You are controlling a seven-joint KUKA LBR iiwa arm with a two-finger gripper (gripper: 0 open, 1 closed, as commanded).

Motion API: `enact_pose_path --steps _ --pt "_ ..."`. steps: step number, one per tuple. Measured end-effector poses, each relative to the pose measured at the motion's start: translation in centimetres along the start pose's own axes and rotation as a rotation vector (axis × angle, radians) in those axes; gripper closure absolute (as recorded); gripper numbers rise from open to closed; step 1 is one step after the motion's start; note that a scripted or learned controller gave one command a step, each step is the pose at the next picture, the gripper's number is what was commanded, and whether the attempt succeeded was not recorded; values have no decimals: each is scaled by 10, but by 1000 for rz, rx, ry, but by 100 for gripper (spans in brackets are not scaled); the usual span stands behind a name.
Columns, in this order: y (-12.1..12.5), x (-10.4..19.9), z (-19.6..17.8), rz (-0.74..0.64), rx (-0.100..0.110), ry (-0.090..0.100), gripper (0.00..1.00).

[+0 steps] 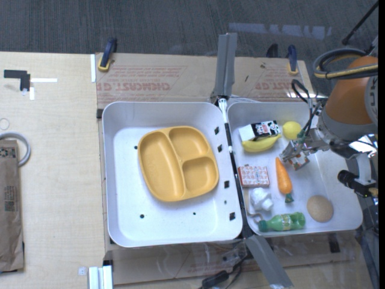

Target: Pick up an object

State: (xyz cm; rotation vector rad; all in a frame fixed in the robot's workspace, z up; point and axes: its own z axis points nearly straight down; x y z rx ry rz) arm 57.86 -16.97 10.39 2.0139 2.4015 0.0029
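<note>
My gripper hangs low over the right bin, just right of the top of an orange carrot and below a yellow lemon. A banana lies to its left with a small black-and-white carton on it. Nearer the front lie a red patterned packet, a white crumpled object, a green bottle and a tan egg-shaped object. I see nothing clearly held between the fingers.
The left bin holds a yellow divided plate. A divider with clips separates the bins. Cardboard lies behind them. Cables and the arm's orange band stand at the right edge.
</note>
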Motion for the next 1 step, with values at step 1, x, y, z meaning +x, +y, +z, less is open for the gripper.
enact_pose_path --steps 1 --pt "10 45 -107 -77 6 3 100"
